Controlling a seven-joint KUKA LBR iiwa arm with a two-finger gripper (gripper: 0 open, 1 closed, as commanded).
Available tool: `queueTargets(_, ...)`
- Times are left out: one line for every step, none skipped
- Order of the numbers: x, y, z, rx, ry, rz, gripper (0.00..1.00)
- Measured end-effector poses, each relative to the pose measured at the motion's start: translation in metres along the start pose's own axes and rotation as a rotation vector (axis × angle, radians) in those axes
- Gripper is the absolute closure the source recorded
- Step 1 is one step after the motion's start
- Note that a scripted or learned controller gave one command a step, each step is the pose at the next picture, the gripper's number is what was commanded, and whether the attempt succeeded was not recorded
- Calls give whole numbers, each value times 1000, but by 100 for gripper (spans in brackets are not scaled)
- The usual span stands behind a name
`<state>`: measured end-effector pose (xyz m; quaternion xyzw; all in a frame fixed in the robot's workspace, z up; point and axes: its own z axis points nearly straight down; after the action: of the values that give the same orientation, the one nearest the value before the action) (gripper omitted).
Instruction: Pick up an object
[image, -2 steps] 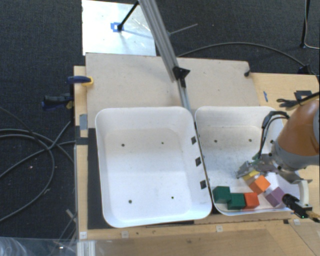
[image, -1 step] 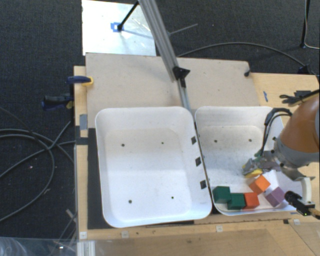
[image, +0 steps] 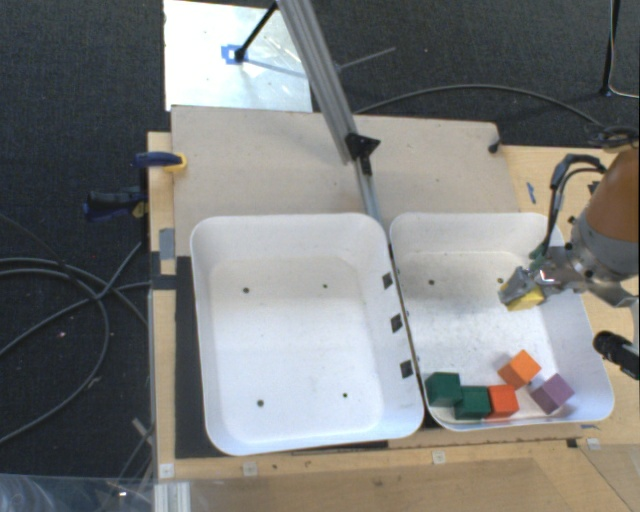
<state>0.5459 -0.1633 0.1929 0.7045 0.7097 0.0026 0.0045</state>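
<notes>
1. Holding a small yellow block (image: 527, 297) between its fingers, the gripper (image: 524, 290) sits over the right bin (image: 470, 240), near that bin's right wall and about midway between its far and near edges. The fingers look clamped on the block, though it is small and partly hidden by them.
2. The yellow block lies directly at the gripper's tip, so nothing separates the two; the arm (image: 610, 225) reaches in from the right, grey with an orange band above the wrist.
3. Whether the block touches the bin floor or is raised off it cannot be told from this slanted view.
4. Toward the near right corner of the same bin lie five more blocks, well apart from the gripper: a dark green block (image: 443, 387), a second green block (image: 473, 403), a red-orange block (image: 503, 401), an orange block (image: 519, 368) and a purple block (image: 551, 392).
5. The left bin (image: 290, 235) sits beside the right one, their walls touching along the middle.
6. Both bins rest on a tan surface (image: 430, 165); a grey pole (image: 330, 80) slants down across its far side.
</notes>
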Motion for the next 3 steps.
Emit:
queueTargets(-16,12,4,6,1,4,100)
queueTargets(99,3,3,10,7,-5,100)
queueTargets(94,4,-8,7,3,-3,100)
